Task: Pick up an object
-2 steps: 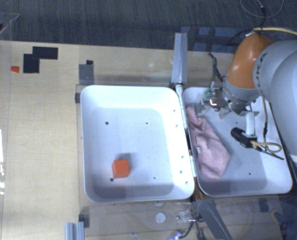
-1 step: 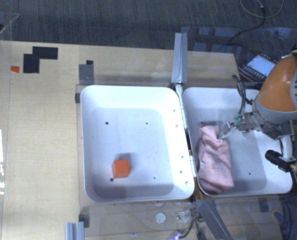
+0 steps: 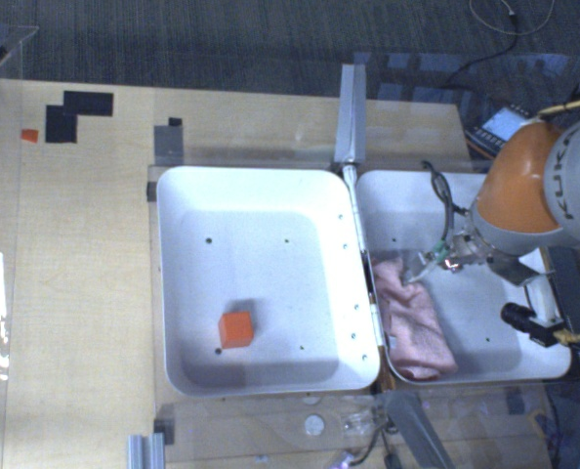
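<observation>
In the left bin, an orange block sits alone in the lower left part of the floor. A metal rail runs up between the two bins at upper centre. In the right bin, a pink cloth lies crumpled along the left wall. My gripper hangs at the cloth's upper end, at centre right of the frame; whether my fingers are spread or pressed together, I cannot tell.
</observation>
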Available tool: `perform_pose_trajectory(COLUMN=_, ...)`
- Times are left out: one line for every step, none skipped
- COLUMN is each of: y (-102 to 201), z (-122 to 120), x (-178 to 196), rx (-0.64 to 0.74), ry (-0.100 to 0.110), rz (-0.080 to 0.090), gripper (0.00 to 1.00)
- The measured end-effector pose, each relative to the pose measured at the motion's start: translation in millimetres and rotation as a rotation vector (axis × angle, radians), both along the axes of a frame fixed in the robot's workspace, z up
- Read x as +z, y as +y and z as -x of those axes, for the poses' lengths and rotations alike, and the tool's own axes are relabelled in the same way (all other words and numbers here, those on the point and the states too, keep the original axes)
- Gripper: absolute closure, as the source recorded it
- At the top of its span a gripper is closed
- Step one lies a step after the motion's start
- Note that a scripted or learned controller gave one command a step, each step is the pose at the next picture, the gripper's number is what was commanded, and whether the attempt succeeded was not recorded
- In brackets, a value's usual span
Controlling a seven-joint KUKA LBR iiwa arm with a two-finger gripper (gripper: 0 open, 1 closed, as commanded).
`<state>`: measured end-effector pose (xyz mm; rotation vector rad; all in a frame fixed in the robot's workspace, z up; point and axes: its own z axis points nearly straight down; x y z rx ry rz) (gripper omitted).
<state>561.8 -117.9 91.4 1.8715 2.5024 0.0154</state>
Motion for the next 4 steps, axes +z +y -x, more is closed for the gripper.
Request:
perform_pose_trajectory(y=23, z=-63, x=-1, rx=-0.164, ry=0.006, rz=-0.005, gripper=0.00)
perform_pose_trajectory(y=-11, z=-11, x=32, rx=-0.115, ry=0.011, rz=-0.003, gripper=0.00)
perform_pose_trajectory(y=18, z=12, x=1, rx=0.050, ry=-0.002, rz=0.002, gripper=0.00)
perform_pose_trajectory(y=0, z=68, x=1, rx=-0.010, ry=-0.004, rz=0.001, gripper=0.00)
